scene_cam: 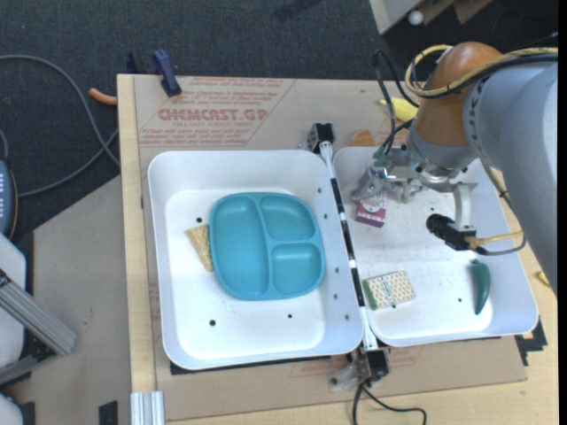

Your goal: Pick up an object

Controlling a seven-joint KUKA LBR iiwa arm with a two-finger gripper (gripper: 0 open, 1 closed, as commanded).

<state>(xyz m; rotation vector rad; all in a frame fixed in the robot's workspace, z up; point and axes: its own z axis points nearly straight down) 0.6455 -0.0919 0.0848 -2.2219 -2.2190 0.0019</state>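
My gripper (376, 187) hangs low over the far left part of the right bin (443, 326), close to the divider. Directly below its tip a small pink and white packet (370, 213) rests on the bin floor; I cannot tell whether the two touch. A speckled green and tan rectangular pad (388, 289) lies nearer the front of the same bin. A dark green pepper-shaped item (479, 286) lies by that bin's right wall. In the left bin (177, 326) a teal divided plate (266, 244) partly covers a tan cracker-like square (200, 243).
The grey arm with its orange band (461, 69) covers the back right of the right bin. A black cable end (447, 231) hangs over that bin's middle. A blue clamp (165, 71) sits on the cardboard behind the left bin.
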